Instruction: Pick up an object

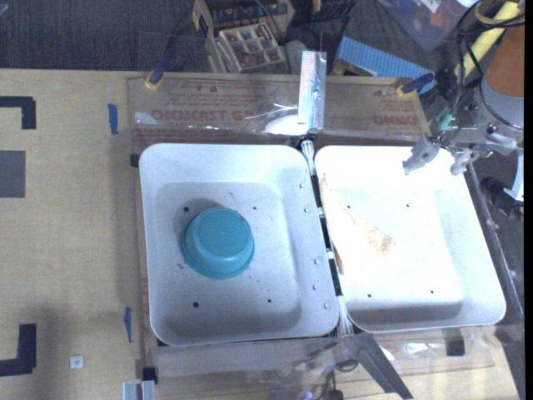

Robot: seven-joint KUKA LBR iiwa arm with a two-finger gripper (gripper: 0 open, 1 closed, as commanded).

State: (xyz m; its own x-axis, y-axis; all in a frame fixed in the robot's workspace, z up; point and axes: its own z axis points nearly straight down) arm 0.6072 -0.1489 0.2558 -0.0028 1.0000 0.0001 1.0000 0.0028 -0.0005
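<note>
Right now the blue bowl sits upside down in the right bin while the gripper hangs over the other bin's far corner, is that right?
Not quite: the camera view shows the blue bowl upside down in the left bin, and the gripper over the right bin's far corner.

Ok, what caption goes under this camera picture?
Blue bowl upside down in the left bin; gripper above the right bin's far edge.

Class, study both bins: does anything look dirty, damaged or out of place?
Yes. The right bin has an orange-brown smear streaking its floor from near its left wall toward the middle, like a stain or residue. The blue bowl sits upside down in the left bin.
</note>
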